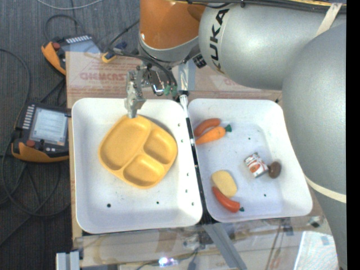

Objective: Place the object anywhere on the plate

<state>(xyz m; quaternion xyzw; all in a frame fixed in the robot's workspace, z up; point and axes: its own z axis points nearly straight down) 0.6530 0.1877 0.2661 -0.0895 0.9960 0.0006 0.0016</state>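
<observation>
the arm's hand [135, 97] hangs over the far edge of the yellow three-compartment plastic plate [139, 151] in the left white bin [90, 207]; whether it is spread or pressed together, i cannot tell.

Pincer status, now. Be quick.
Pincer: above the far edge of the yellow divided plate in the left bin; nothing seen in it; open or shut cannot be told.

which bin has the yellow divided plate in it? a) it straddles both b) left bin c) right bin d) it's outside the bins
b: the yellow divided plastic plate lies inside the left white bin, while the right white bin holds the toy foods.
</observation>
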